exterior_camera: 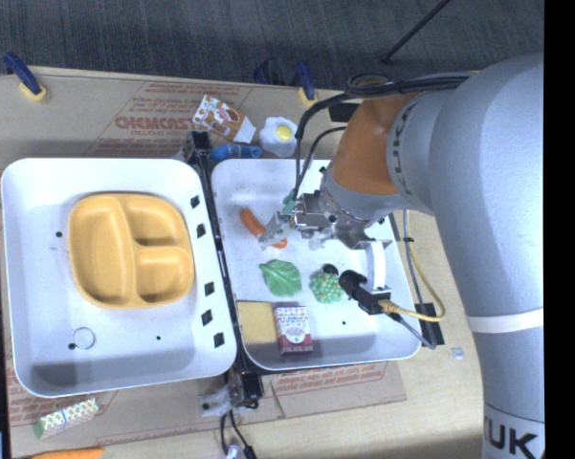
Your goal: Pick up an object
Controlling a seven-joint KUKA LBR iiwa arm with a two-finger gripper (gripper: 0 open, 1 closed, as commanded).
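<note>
White bin, small orange carrot

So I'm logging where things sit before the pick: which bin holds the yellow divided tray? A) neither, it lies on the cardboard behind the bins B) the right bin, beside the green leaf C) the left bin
C: the yellow divided tray lies in the left bin, while the green leaf lies in the right bin, where the gripper is.
</note>
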